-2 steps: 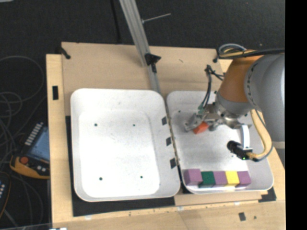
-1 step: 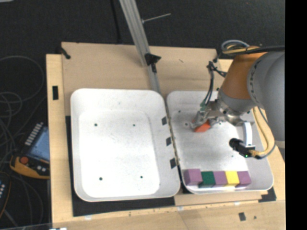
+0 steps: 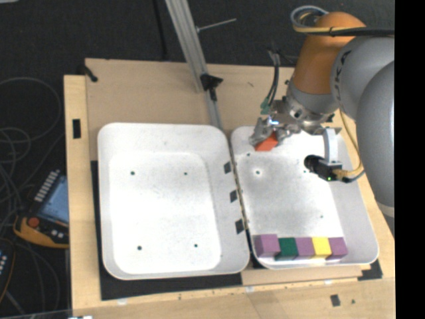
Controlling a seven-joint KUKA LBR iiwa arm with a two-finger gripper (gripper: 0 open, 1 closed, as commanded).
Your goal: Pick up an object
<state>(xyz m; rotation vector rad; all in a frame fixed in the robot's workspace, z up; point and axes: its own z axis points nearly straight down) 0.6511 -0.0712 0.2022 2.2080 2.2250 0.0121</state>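
The gripper (image 3: 268, 133) sits low at the twelve o'clock end of the right bin (image 3: 292, 198), pressed close to the corner where the bin's back wall meets the divider edge. A small orange-red block (image 3: 265, 144) shows just beneath and against the tool. Whether the fingers are released, clenched or grasping that block, I cannot tell: the wrist hardware covers them and the block could equally be lying on the bin floor just under the tip.

That is the first risk. If the block is merely touched and not pinched, a lift would come up bare, or would nudge the block further into the corner, where the raised wall leaves little room for a finger to get beside it. A second risk is the wall itself: working so near the rim, a finger could land on the lip and shift the bin on the table (image 3: 159, 85).

A row of blocks lies along the six o'clock wall of the same bin: purple block (image 3: 267, 244), green block (image 3: 287, 246), a second purple one (image 3: 305, 246), yellow block (image 3: 322, 246) and another purple at the end (image 3: 337, 246). They touch side by side, so a grasp there might catch two, or wedge between neighbours. The left bin (image 3: 163, 198) lies at nine o'clock from the gripper.
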